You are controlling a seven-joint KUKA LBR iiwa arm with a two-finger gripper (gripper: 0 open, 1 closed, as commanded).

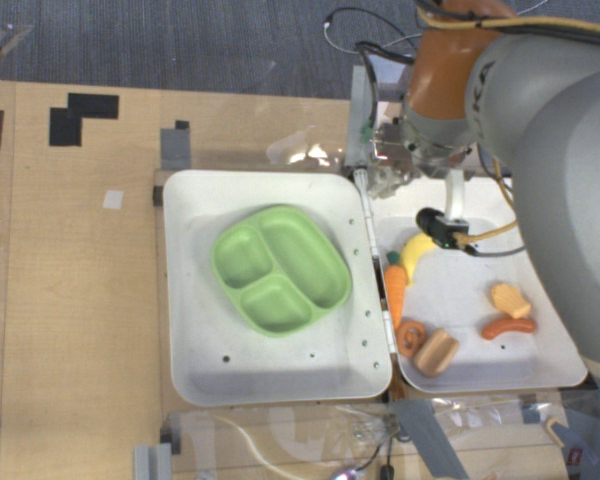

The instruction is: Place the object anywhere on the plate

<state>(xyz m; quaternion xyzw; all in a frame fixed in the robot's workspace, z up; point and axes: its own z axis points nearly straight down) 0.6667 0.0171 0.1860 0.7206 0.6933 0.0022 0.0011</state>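
Nearest us, a roll point(437, 351) lies in the right bin point(540, 363) with a carrot point(395, 290), banana point(417, 253) and sausage point(507, 328). The green plate point(280, 268) sits in the left bin point(195, 368). The claw point(385, 178) hangs over the right bin's far edge; we cannot tell whether it is open.

Setting: robotics lab. Reference: left bin point(195, 358), shallow, white, on a pale wooden desk point(70, 298). Right of it: matching right bin point(480, 268) and grey-orange arm point(550, 98) trailing loose cables point(342, 15). Left of it: black marks point(75, 118); grey bracket point(175, 148) at its far corner. Behind: grey carpet point(160, 28).
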